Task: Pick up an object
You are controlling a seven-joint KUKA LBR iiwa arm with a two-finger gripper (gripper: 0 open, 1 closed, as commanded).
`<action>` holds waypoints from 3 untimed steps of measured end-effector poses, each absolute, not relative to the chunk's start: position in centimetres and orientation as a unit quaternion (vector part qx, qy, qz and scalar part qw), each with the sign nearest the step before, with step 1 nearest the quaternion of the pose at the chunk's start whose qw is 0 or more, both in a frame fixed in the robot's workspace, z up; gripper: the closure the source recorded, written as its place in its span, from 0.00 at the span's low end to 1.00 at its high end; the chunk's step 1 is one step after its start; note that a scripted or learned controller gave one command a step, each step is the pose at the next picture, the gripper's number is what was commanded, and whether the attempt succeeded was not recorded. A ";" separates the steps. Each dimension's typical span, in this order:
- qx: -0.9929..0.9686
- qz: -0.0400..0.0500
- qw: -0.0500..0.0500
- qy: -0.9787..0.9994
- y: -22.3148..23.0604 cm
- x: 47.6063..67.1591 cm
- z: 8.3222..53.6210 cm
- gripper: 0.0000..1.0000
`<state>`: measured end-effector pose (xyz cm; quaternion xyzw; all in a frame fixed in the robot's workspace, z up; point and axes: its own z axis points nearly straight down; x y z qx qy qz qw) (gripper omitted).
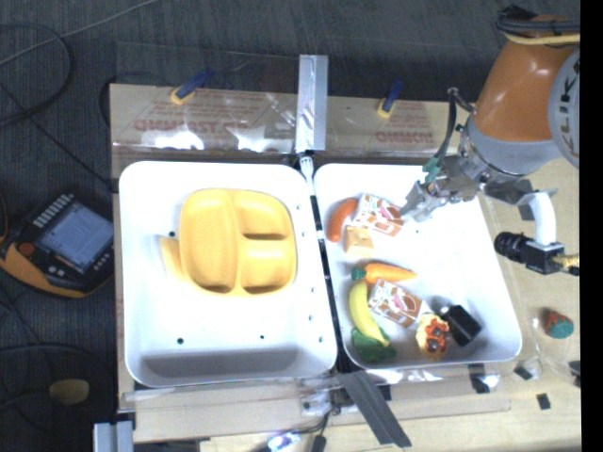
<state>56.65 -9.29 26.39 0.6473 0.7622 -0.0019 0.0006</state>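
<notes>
we see the two-finger gripper (419,199) low over the right white bin (490,281), its tip just beside the small red-and-white carton (375,215) near the bin's upper left; we cannot tell how the jaws stand. the grey arm with the orange band (523,83) slants in from the upper right. bare floor lies along the bin's right side.

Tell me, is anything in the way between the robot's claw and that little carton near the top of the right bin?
Nothing visible is. The gripper hangs just right of the carton with bare white bin floor between them. The orange piece lies on the carton's far, left side.
</notes>
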 end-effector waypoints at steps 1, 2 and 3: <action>0.639 -0.001 -0.001 0.770 -1.5 60.9 18.3 1.00; 0.643 -0.001 0.000 0.766 -3.7 62.2 20.8 1.00; 0.612 -0.002 0.001 0.791 -8.1 60.6 24.5 1.00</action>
